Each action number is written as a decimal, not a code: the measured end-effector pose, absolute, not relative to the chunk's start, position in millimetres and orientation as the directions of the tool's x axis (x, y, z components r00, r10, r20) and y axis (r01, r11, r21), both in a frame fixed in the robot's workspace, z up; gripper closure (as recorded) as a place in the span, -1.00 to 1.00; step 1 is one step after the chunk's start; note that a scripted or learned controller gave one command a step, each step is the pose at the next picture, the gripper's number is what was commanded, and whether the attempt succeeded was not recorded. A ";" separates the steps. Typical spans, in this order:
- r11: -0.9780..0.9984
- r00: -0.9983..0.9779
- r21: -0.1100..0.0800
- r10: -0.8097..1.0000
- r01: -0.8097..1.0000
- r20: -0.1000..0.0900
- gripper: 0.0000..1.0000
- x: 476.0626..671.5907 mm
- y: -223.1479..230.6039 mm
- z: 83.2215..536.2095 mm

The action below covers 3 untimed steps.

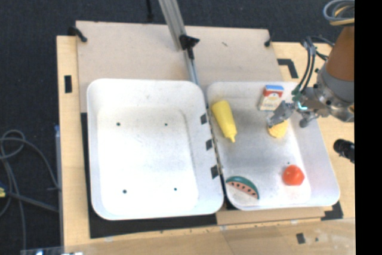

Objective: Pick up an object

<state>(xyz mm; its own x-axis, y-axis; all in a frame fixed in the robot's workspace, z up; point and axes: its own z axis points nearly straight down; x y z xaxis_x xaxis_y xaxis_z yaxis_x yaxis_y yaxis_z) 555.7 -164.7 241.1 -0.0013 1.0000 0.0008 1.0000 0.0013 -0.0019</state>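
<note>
Right bin (316, 155): fingers (280, 115) closed on lemon (277, 128); carton (271, 97) (label unreadable) just beside, mustard bottle (224, 119), tomato (292, 175), watermelon slice (242, 186) apart.

The right shallow white plastic bin (310, 146) is crowded along its far and near edges; bare floor lies mid-bin between the long yellow mustard-shaped bottle (224, 119) and round red tomato-like ball (293, 175).
</note>
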 end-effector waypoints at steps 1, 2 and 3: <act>0.001 -0.001 0.003 1.000 1.000 0.000 -1.00 556.6 -164.7 243.5; -0.002 0.002 -0.002 1.000 1.000 -0.002 -1.00 560.0 -169.1 200.5; -0.005 0.005 -0.004 1.000 1.000 -0.002 -1.00 567.8 -167.8 142.5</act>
